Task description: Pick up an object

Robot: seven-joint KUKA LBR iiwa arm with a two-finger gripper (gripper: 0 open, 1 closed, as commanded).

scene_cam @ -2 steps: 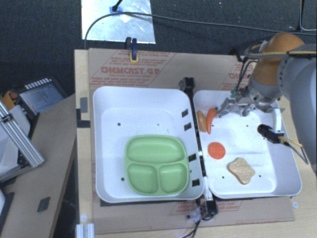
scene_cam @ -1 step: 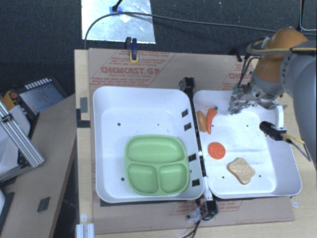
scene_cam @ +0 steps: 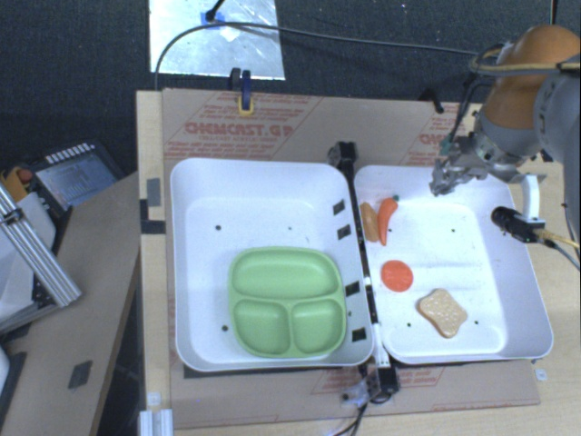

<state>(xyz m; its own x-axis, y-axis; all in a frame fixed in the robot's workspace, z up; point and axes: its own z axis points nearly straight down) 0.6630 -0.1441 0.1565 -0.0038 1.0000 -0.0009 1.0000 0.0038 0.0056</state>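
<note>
Toast (scene_cam: 442, 312), tomato slice (scene_cam: 397, 275) in right bin (scene_cam: 517, 334)

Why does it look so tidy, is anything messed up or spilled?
Nothing stands out. The green divided plate sits flat in the left bin. The carrot, tomato slice and bread slice lie apart in the right bin.

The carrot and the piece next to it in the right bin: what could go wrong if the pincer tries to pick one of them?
1. The carrot lies against an orange food piece, so the pincer may catch both or push one aside.
2. Both lie close to the right bin's left wall, which may block a finger.
3. The red slice and the toast look flat, so a grasp there may slip.
</note>
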